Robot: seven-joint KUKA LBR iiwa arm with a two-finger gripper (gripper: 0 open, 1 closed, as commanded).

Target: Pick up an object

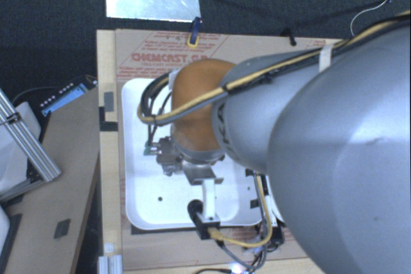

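- arm (308, 138) reaches over the bin (138, 192), with the gripper (172, 157) above the bin floor.
- gripper state: cannot tell; the wrist hides it.
- object: hidden under the arm; position cannot be told.
- judged progress: no pick confirmed; grasp and lift are not yet done.

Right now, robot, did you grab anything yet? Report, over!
Wrist low over the white bin. Anything grabbed: cannot tell from here. Grey arm covers most of the bin.
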